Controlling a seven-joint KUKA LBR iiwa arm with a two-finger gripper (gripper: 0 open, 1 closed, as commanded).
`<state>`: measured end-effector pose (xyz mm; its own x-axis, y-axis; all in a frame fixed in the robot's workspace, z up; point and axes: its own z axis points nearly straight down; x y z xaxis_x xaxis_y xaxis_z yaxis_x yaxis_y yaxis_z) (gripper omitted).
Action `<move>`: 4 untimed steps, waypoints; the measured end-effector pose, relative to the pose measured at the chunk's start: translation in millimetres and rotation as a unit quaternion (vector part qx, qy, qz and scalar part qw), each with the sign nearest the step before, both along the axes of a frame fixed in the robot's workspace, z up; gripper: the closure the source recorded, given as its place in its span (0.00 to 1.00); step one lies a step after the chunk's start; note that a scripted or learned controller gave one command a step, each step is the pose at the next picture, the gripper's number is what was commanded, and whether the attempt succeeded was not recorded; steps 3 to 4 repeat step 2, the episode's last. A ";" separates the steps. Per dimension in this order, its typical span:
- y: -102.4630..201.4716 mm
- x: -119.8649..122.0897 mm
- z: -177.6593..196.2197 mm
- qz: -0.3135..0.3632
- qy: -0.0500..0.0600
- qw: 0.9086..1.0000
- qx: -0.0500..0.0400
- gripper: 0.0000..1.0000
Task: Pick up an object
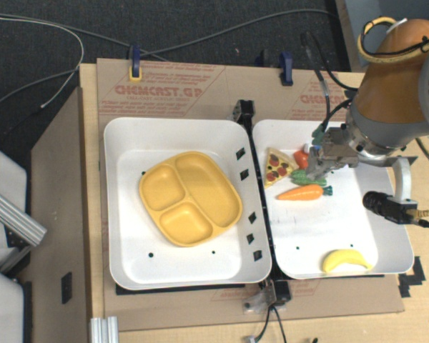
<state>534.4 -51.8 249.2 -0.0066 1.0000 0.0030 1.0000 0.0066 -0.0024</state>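
Observation:
In the right bin (pixel 357 220) lie a toy carrot (pixel 300 193), a pizza slice (pixel 277 166), a small red piece (pixel 301 158) and a yellow banana (pixel 347 261). My gripper (pixel 316 171) hangs low over the bin's upper left part, just above the carrot's leafy end and beside the red piece. Its fingertips are hidden among the toys. I see nothing lifted off the bin floor.
The left bin (pixel 121 213) holds a yellow divided plate (pixel 189 197). A black divider with clips (pixel 249 184) runs between the bins. A black cylinder (pixel 386 206) on the arm juts over the right bin's right side. Cables trail across the back.

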 end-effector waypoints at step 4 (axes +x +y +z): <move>102.2 36.2 -10.6 0.000 -0.002 1.000 -0.001 1.00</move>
